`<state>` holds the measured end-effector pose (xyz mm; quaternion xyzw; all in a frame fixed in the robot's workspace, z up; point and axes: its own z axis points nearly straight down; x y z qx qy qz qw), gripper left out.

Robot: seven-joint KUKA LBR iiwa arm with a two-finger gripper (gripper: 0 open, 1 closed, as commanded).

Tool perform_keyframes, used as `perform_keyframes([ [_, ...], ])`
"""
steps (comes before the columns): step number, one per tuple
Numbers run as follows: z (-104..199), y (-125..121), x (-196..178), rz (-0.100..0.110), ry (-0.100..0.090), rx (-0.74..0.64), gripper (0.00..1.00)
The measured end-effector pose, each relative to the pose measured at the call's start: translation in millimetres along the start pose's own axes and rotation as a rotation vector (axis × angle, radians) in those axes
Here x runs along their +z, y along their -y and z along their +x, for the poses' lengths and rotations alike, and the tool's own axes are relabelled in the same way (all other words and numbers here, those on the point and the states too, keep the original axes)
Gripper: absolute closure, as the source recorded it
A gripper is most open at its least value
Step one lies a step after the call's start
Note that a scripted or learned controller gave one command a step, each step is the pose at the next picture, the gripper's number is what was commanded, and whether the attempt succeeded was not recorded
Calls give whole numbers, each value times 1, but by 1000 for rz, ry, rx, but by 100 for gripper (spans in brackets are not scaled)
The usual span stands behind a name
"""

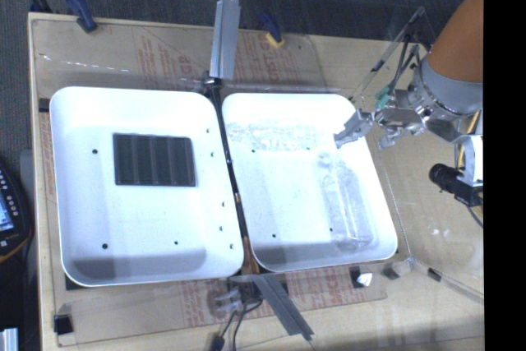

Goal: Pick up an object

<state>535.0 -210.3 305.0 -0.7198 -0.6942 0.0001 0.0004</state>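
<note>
— Since you want something lifted, which thing do you mean?

— The clear plastic bottle (343,205), I judge. It lies on its side in the right bin (279,251), near the right wall, its length running from the far middle toward the near right corner. Being see-through, it barely stands out from the white floor.

— Anything else in there?

— A thin patch of crinkled clear film (271,136) along the far side of that bin, apart from the bottle. In the left bin (82,242) a dark ribbed rectangular block (154,159) lies flat, well apart from everything I can reach quickly.

— And your pincer?

— My gripper (352,130) hangs over the far right corner of the right bin, just above its rim, with my orange-banded wrist behind it to the right. Whether it is spread or pressed together I cannot tell; nothing visible sits in it.

— Why hover there?

— I reach in from the right, so that corner is my natural way in. The bottle is near, toward the front. My guess is I'd need to come down across its narrow width, since a round, slick body could roll or slip away.
</note>
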Motion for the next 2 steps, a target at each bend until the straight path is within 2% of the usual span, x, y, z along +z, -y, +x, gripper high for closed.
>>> perform_keyframes([
  [1, 58, -8, 69, 6, -1, 416, 0],
  [2, 17, 6, 60, 4, -1, 119, 0],
])
